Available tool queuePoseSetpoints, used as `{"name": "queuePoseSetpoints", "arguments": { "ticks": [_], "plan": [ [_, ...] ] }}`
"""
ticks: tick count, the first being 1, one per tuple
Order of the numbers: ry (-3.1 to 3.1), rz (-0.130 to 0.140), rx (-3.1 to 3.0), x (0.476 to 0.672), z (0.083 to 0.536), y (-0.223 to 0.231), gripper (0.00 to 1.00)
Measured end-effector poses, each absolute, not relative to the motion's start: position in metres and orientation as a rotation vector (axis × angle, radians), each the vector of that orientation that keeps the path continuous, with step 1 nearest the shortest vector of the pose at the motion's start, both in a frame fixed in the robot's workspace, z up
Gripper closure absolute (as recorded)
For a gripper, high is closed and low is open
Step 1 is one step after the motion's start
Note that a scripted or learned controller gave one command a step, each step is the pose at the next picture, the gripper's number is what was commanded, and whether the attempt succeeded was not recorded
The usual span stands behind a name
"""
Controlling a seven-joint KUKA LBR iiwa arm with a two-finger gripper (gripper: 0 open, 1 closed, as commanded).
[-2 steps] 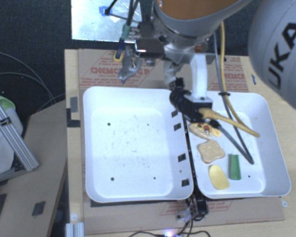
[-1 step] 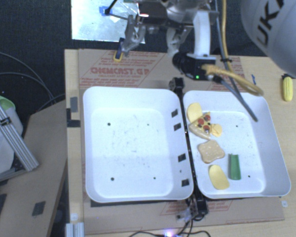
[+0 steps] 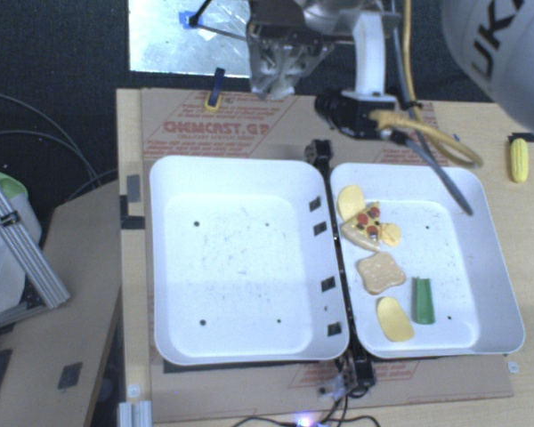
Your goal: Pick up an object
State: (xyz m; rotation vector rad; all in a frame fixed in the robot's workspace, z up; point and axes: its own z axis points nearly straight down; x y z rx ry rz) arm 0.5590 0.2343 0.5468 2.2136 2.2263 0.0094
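A: What have you got in the bins?

B: You've got 2 white bins side by side on the worktop (image 3: 133,265). Left bin (image 3: 240,261): bare floor with a few dark specks. Right bin (image 3: 427,269): 5 small items, all in its left half.

A: List them.

B: Top to bottom: yellow oval piece (image 3: 351,201), pizza slice (image 3: 368,228) with red spots touching it just below, tan toast piece (image 3: 380,273), green block (image 3: 423,300) to the right of the toast, yellow piece (image 3: 394,318) nearest the front wall.

A: Where's your gripper?

B: Gripper (image 3: 276,65) hangs above the cardboard behind the left bin, well apart from every item. Jaws state: you cannot tell from this view, nothing visible between them.

A: Anything outside the bins?

B: Yellow corn cob (image 3: 518,160) on the worktop, right of the right bin.
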Motion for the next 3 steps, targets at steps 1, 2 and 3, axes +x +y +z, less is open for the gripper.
{"name": "queuePoseSetpoints", "arguments": {
  "ticks": [1,2,3],
  "plan": [
    [2.23,-0.004,2.217,0.483,0.509,0.226,1.0],
    [2.217,-0.005,2.227,0.487,0.451,0.168,1.0],
    [2.219,0.002,2.223,0.487,0.437,0.137,1.0]
  ]
}}
